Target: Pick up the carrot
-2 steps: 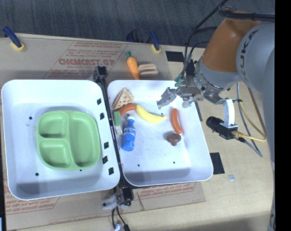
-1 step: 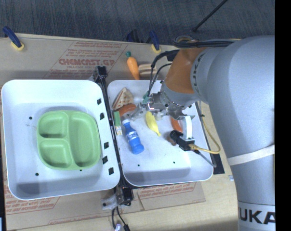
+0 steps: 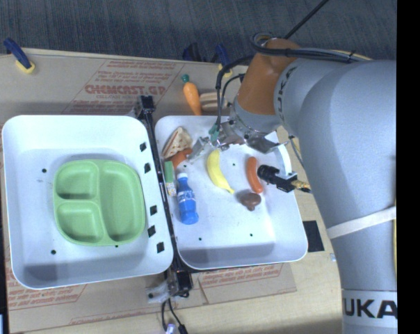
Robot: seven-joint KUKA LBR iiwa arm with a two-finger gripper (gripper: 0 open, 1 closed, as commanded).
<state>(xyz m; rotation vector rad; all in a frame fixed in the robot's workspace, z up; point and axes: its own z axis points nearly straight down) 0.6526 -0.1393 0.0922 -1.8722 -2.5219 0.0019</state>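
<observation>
- Gripper [image 3: 211, 142] low over the right bin [image 3: 286, 245], near its 12 o'clock rim; wide or narrow cannot be told from this slant.
- Just at the gripper's 6 o'clock, a banana [image 3: 219, 172]; at its 9 o'clock, a sandwich wedge [image 3: 176, 143].
- Further at 4 o'clock, a red sausage [image 3: 254, 175] with a brown lump [image 3: 249, 200] just below it.
- At 7 o'clock, a blue bottle [image 3: 186, 200] lying near the bins' shared edge.
- Carrot [image 3: 191, 98] outside both bins, at the gripper's 11 o'clock, lying on the cardboard sheet [image 3: 112, 82] beyond the right bin's far rim.
- Left bin [image 3: 22, 152] holding a green divided plate [image 3: 99, 202].
- Blue clamp [image 3: 19, 54] at the cardboard's 10 o'clock corner; dark carpet [image 3: 126, 12] beyond.
</observation>
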